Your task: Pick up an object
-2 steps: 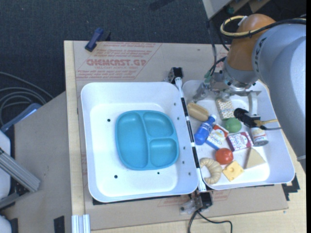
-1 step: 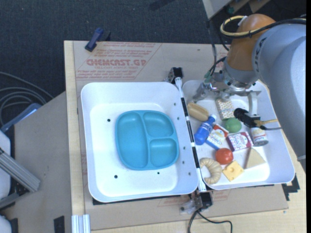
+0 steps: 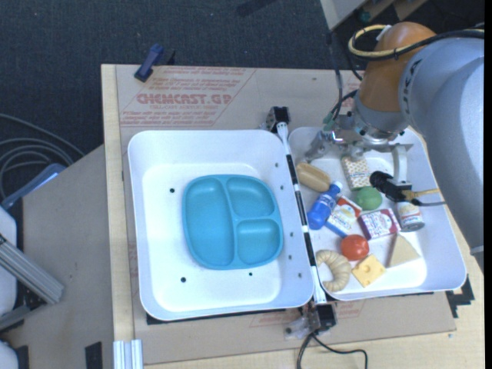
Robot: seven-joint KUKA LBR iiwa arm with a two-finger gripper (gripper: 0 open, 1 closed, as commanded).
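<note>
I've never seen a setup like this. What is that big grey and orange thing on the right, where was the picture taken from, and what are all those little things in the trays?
The grey shape with the orange band is a robot arm, reaching in from the right. The camera is fixed above the bench, looking down at a slant. Two shallow white bins sit side by side. The left bin holds a blue divided plate. The right bin holds toy foods and small things: a bread roll, a blue bottle, a green ball, a red tomato, a yellow cheese block, a small can. The arm's gripper hangs over the far end of that bin; I cannot tell whether it holds anything.
</note>
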